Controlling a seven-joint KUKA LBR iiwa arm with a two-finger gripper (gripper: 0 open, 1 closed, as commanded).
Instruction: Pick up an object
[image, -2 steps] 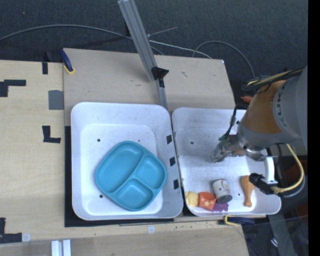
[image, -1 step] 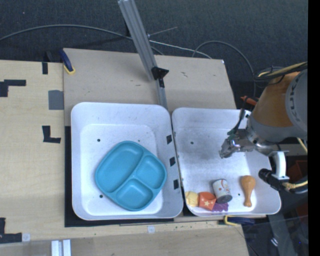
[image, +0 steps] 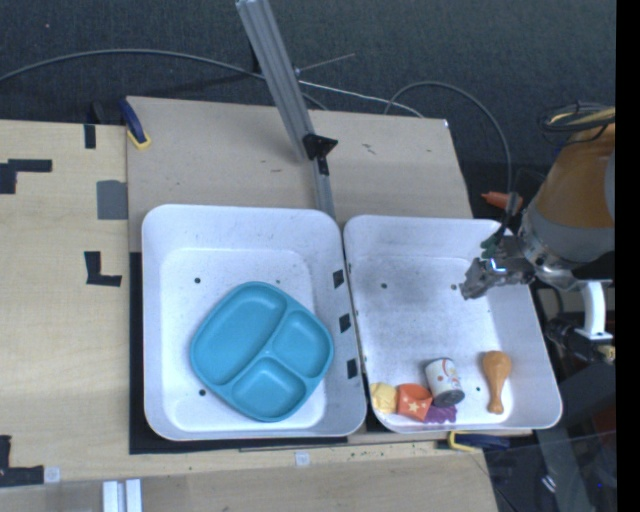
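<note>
Along the lower edge of the frame, in the right bin (image: 520, 330), lie the candidates: a yellow piece (image: 384, 398), a red-orange block (image: 414, 400), a small can (image: 443, 378) and a toy drumstick (image: 495, 377), none lifted. At lower left the blue divided plate (image: 262, 350) sits in the left bin (image: 165, 300). Higher up at right, the gripper (image: 476, 283) hovers over bare bin floor with nothing in it; its opening is too blurred to judge. The whole pick remains.

Wooden bench (image: 60, 330) on dark carpet (image: 100, 50).
</note>
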